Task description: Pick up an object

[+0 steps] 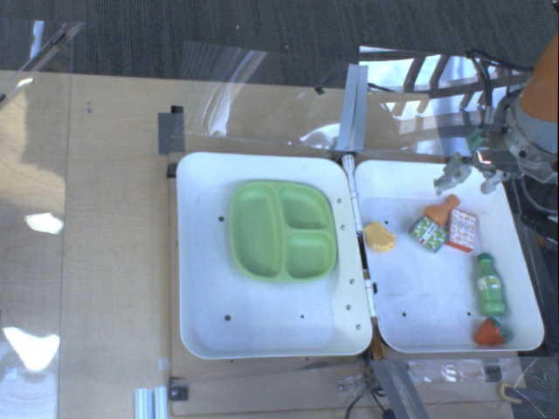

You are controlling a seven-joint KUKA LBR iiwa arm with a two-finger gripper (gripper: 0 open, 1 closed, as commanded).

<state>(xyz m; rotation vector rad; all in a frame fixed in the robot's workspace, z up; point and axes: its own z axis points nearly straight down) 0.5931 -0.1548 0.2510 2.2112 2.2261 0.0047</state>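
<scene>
Claw spread open, holding nothing, above right bin with green bottle, left bin holding green plate

The right bin has open floor across its left and lower middle. Its far and right parts are crowded: a yellow piece sits near the left wall, a green-and-white carton, an orange piece and a red-and-white packet bunch together, and a green bottle and red fruit line the right wall. In the left bin, a green divided plate takes the centre, leaving the near floor and a strip along the left wall free.
</scene>
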